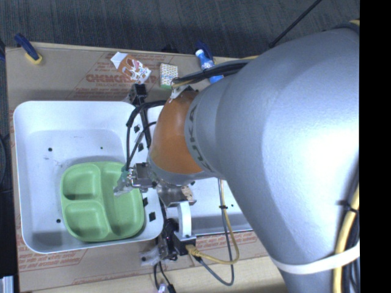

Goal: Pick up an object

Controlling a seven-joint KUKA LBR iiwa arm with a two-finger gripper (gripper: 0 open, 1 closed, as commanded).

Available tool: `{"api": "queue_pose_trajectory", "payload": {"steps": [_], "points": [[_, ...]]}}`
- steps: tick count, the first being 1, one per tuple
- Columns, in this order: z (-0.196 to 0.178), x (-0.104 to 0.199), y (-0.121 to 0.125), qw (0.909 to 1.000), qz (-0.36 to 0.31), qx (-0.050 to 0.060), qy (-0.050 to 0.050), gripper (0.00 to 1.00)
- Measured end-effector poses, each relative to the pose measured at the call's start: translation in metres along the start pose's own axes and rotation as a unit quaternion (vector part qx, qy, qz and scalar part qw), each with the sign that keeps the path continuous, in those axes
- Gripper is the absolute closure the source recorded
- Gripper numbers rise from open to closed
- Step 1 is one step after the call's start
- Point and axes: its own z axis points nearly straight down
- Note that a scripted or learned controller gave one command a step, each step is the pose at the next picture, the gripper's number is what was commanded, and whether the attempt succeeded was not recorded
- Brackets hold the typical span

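KUKA arm (275,139) reaches over the left bin (36,133), wrist at the right edge of the green divided tray (98,203) lying in it. Approach step, by the look (grip state: can't tell). Next move needs a square descent onto the tray rim.

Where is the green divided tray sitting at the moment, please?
The green divided tray lies in the left white bin, in its near right part, just left of the arm's wrist.
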Motion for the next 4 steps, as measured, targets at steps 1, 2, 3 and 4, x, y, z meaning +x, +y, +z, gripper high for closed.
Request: {"api": "queue_pose_trajectory", "payload": {"steps": [1, 2, 3, 4], "points": [[0.0003, -0.0001, 0.0001, 1.0000, 0.001, 0.000, 0.000, 0.00], [0.0004, -0.0001, 0.0000, 1.0000, 0.001, 0.000, 0.000, 0.00], [0.0005, -0.0001, 0.0000, 1.0000, 0.000, 0.000, 0.000, 0.00], [0.0005, -0.0001, 0.0000, 1.0000, 0.001, 0.000, 0.000, 0.00]]}}
